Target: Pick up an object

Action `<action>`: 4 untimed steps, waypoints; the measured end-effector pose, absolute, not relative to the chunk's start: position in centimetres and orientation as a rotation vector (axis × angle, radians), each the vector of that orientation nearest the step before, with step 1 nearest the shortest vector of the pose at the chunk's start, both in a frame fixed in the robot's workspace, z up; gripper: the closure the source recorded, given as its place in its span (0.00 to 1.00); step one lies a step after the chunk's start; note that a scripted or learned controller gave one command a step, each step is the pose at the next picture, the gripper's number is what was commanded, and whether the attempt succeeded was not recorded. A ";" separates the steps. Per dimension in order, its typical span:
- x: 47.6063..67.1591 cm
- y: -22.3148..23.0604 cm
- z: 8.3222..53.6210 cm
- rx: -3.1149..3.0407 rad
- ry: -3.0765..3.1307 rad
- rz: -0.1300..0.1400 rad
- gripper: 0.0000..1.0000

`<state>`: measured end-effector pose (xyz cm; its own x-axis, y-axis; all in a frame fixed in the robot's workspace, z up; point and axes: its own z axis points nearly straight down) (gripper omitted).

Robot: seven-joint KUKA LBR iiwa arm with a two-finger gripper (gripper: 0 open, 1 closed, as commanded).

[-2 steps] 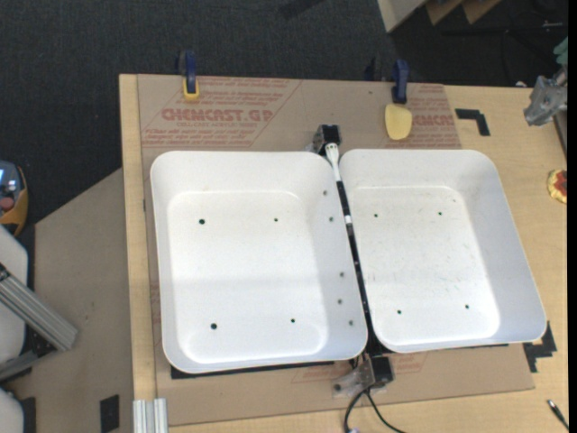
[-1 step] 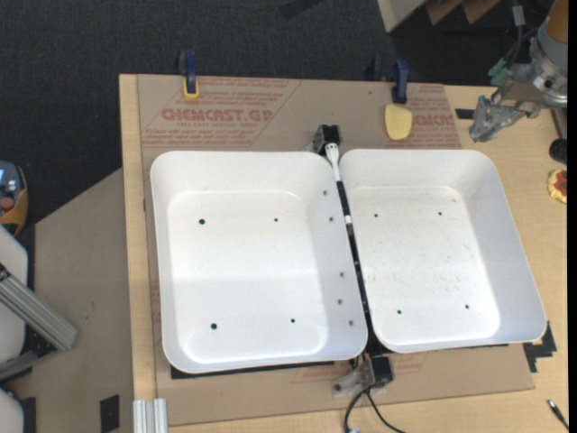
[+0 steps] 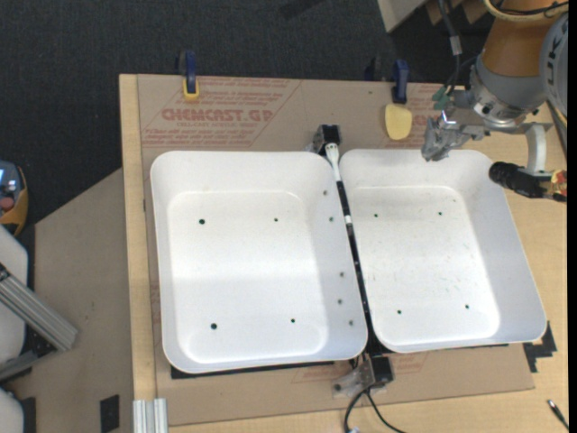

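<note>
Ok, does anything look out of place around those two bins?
One thing: a small yellow object lies on the brown board behind the right bin, outside both bins. The gripper hovers beside it, over that bin's back rim.

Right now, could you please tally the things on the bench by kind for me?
White bins: 2, left and right
Blue clamps: 2, at the board's far edge
Pale yellow object: 1, on the board beyond the right bin
Gripper: 1, above the right bin's far rim
Total: 6
</note>
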<state>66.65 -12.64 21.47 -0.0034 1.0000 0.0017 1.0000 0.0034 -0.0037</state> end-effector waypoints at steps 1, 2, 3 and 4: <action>66.7 -19.8 30.3 -2.237 -2.225 -0.004 1.00; 66.7 -22.6 37.3 -2.230 -2.226 -0.004 1.00; 66.6 -16.6 29.2 -2.211 -2.222 0.003 1.00; 66.6 1.4 23.6 -2.197 -2.231 -0.001 1.00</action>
